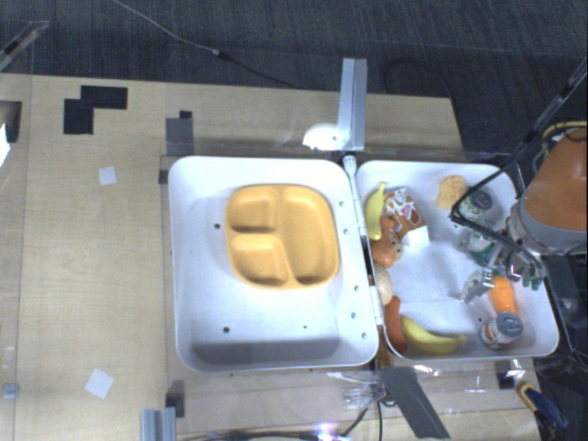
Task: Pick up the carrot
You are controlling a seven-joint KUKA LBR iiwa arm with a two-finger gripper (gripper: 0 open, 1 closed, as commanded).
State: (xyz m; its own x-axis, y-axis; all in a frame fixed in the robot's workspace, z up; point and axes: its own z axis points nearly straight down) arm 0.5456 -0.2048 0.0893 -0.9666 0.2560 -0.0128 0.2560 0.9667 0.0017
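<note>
The carrot (503, 296) lay in the right bin (432, 260) near its right wall, long axis running roughly near to far, one end toward a small can (502, 330) just below. The hand (487, 278) hung directly beside it; whether its fingers were spread could not be told.

Grey arm (551, 232), orange band, black cables.

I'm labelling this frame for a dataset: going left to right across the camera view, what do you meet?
Yellow divided plate → banana at the right bin's left wall → round cracker → carrot, by the gripper.
</note>
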